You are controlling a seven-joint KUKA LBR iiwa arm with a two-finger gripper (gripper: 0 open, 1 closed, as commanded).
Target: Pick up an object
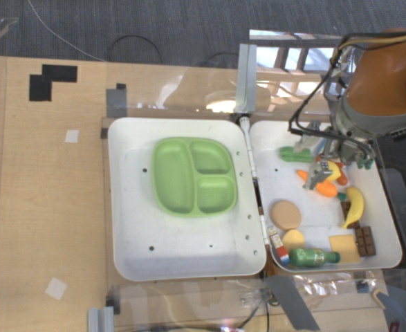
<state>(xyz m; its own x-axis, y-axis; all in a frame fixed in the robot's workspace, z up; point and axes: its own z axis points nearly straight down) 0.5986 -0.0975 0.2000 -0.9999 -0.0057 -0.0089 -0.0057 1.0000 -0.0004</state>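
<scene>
The hand point(320, 175) is positioned low inside the right bin point(389, 251), directly over the orange carrot point(325, 188), beside the banana point(354, 207). Finger spacing cannot be determined. A green divided plate point(192, 176) is seen in the left bin point(130, 247).

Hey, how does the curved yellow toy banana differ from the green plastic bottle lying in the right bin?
The curved yellow toy banana is yellow and bent; the green plastic bottle is green and straight. The banana runs roughly up and down the view near the bin's right side, while the bottle lies crosswise along the near edge. Both lie flat in the right white bin, clear of the gripper.
</scene>
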